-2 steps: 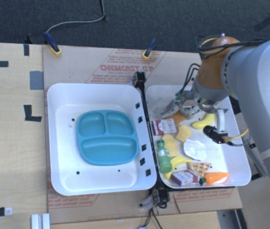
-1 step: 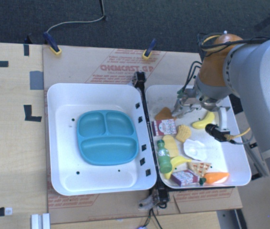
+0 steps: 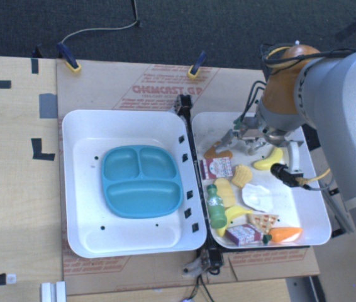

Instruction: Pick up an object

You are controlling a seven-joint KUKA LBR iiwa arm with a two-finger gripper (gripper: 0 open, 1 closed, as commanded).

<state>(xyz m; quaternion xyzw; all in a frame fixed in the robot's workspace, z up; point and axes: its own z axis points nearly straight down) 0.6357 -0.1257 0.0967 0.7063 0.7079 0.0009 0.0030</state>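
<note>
My gripper (image 3: 236,137) hangs low over the far left part of the right bin (image 3: 319,225), the grey arm with its orange band (image 3: 285,83) coming in from the right. Just below and left of it lies a small brown food piece (image 3: 216,149), at or near the gripper's tip. Whether they touch is unclear. Close by are a red and white carton (image 3: 219,167), a yellow corn cob (image 3: 242,175) and a banana (image 3: 269,161).
Further toward the front of the right bin lie a white piece (image 3: 258,197), a green bottle (image 3: 216,207), a waffle (image 3: 261,221), a carrot (image 3: 285,234) and a purple box (image 3: 241,234). The left bin (image 3: 77,168) holds a blue divided plate (image 3: 143,180).
</note>
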